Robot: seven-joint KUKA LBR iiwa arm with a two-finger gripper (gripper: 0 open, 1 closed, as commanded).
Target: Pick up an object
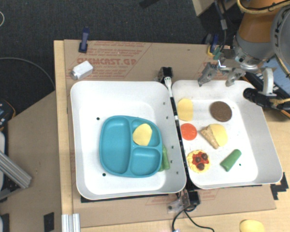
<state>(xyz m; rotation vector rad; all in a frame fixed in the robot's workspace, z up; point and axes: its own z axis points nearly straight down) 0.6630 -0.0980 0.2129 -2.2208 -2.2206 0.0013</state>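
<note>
The blue divided plate [128,146] sits in the left white bin [87,100], a yellow piece [142,134] in its upper-right compartment. Right of the plate, in the right white bin [261,144], lie a pale yellow slice [185,109], a brown disc [221,111], an orange round [188,131], a wedge [215,135], a small pizza [199,161] and a green piece [230,160]. The gripper [216,74] (fingers spread apart, nothing between them) hangs over that bin's far edge, up and right of the plate.

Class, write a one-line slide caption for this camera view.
Open tool poised over the right bin's far edge, above toy foods; the left bin holds a blue divided tray with a yellow piece.
</note>
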